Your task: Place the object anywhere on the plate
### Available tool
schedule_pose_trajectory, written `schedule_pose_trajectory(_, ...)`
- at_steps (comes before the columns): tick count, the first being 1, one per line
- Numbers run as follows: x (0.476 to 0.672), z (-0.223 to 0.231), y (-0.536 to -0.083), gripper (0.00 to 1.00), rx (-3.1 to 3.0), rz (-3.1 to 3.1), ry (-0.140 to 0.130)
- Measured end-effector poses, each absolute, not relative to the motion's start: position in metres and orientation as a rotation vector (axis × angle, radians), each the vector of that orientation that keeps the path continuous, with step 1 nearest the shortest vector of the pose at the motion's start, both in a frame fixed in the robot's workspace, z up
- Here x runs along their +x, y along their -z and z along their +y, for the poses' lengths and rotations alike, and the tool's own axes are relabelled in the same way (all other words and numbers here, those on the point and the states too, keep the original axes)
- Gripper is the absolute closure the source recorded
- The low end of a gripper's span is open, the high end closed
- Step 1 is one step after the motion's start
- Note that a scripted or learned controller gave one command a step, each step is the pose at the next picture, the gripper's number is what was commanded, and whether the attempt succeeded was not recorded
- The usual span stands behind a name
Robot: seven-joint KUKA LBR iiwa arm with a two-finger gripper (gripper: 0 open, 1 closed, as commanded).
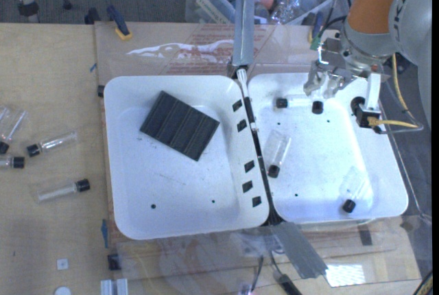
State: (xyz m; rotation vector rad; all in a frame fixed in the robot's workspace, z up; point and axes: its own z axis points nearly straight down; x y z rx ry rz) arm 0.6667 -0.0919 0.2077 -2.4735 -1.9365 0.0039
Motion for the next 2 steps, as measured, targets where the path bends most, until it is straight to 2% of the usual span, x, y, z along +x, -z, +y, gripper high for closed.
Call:
schedule_pose_trajectory(1, 0.653, 0.005, -0.184, 1.0, -2.605, -1.748, -0.006)
schedule_pose_trajectory(2, 0.665, 0.036, -0.184, 1.0, -3.075, -0.638, 0.0)
